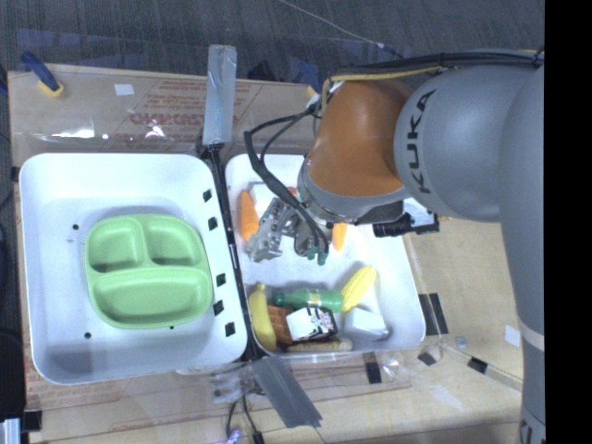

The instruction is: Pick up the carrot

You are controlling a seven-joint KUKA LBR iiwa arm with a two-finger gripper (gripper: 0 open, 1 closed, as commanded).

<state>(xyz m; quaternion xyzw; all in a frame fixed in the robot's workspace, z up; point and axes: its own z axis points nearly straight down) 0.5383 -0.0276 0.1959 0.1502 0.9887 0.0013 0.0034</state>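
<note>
The carrot (248,213) is an orange stick lying lengthwise against the left wall of the right bin (404,276), in its far half. My gripper (287,248) hangs low over the middle of that bin, just right of the carrot and slightly nearer the camera. Its fingers stand open with nothing between them, and the left finger (259,243) is close beside the carrot's near end. A second small orange piece (339,237) shows at the gripper's right, partly hidden under the wrist.
The near end of the right bin holds a banana (262,320), a green bottle (310,299), a corn cob (359,287), a white block (367,323) and a black-and-white packet (313,324). The left bin (46,248) holds a green divided plate (146,271).
</note>
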